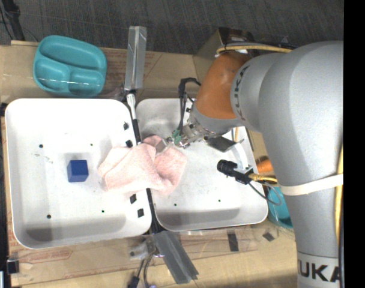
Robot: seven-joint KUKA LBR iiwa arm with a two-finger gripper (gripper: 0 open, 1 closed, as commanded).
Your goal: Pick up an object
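Camera view: we are seeing the grey arm (290,113) reaching over the right bin (200,212). The pink cloth (143,167) is lying draped across the wall between the two bins, its upper right edge touching the pincer (177,139); we cannot tell its opening. A blue cube (78,170) is sitting in the left bin (26,161), well apart.

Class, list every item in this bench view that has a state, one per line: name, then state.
pink cloth: crumpled, draped over the divide between both bins
blue block: resting flat in left bin, apart from cloth
teal tray: lying outside the bins
gripper: lowered at cloth's edge
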